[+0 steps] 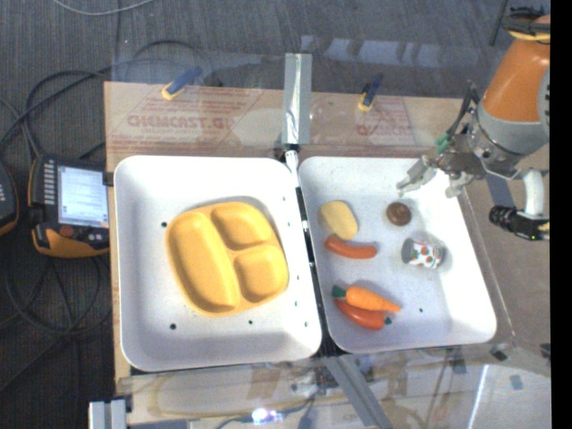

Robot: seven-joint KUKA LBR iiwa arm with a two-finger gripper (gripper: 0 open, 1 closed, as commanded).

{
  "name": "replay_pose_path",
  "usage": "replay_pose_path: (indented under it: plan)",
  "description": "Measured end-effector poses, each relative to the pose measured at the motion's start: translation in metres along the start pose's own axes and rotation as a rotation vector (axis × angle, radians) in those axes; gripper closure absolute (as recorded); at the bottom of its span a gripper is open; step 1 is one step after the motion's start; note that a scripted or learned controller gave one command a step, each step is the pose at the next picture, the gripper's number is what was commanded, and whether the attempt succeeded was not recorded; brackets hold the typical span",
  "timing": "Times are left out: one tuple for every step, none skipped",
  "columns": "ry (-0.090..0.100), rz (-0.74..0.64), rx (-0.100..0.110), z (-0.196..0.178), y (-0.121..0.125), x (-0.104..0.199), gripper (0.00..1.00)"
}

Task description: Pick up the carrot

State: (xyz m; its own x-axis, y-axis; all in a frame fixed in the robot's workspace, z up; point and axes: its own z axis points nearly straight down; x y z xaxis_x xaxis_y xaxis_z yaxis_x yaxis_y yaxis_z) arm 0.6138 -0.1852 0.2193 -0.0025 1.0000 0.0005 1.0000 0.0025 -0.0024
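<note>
A counter [223,119] of brown board carries two white bins side by side, with dark carpet and loose cables around it. In the right bin [465,315], near its front edge, lies the carrot [368,298], orange with a green top pointing left, on its side. A red pepper [360,316] lies touching it along its front side. Behind the carrot is a sausage [351,248], and behind that, just beside it, a pale potato [339,218]. To the right sit a small patterned cup [423,254] and a brown round piece [399,213]. The left bin [143,186] holds a yellow tray [229,256] with three compartments. The gripper [437,177] hovers over the right bin's back right corner, well apart from the carrot, its fingers [413,178] spread apart with nothing between them.
</note>
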Motion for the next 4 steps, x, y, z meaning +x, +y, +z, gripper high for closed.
replay_pose_path:
  plan:
    - [0.000,-0.356,0.000,0.054,0.018,0.067,0.00]
    - [-0.002,-0.239,-0.008,0.129,-0.128,0.084,0.00]
    - [-0.002,-0.239,-0.012,0.118,-0.126,0.084,1.00]
    - [-0.001,0.009,0.001,0.037,-0.127,0.177,1.00]
